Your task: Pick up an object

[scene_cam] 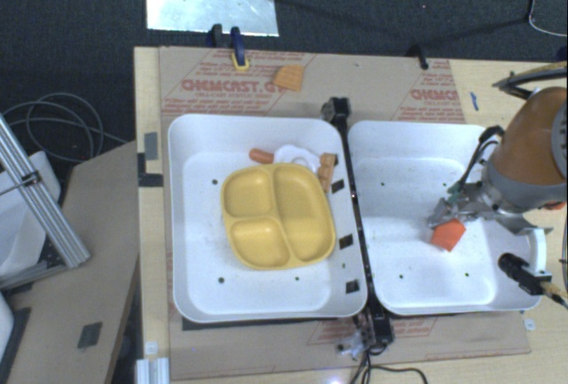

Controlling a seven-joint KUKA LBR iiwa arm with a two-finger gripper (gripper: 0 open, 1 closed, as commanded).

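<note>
As small orange block (448, 235) lies in right shallow white bin (399, 196), tool (453, 215) sits low directly above it for pick; finger spread cannot tell

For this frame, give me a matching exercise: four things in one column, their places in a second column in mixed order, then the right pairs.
Things:
1. yellow tray
2. orange block
3. pincer
4. tan piece

Places:
A. on the cardboard beyond the bins
B. in the left bin
C. in the right bin, by the arm's tip
D. low over the right bin, just above the orange block

Pairs: 1-B, 2-C, 3-D, 4-A
</note>
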